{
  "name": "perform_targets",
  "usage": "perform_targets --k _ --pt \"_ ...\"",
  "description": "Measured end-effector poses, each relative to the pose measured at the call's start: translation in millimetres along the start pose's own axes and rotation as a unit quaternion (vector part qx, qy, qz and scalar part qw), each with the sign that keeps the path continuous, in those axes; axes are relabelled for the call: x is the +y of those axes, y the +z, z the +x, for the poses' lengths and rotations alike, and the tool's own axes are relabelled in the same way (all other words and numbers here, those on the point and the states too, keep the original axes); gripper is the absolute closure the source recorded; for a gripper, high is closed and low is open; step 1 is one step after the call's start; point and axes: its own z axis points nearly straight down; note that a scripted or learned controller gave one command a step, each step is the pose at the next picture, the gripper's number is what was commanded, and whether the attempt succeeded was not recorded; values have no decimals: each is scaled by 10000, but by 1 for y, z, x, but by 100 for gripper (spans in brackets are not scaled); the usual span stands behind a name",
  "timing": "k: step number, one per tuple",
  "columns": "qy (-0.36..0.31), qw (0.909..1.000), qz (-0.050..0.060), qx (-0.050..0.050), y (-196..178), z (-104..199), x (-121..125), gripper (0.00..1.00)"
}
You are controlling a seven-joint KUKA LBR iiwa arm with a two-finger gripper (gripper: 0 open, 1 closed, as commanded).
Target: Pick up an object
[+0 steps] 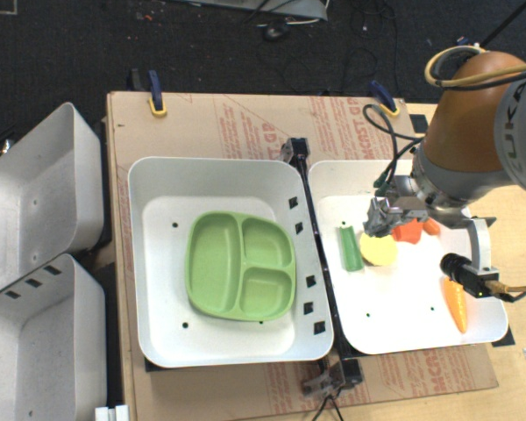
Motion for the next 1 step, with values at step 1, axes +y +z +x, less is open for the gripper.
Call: perform_targets --k 1 --pt "-2 10000 -1 1 10 55 19 100"
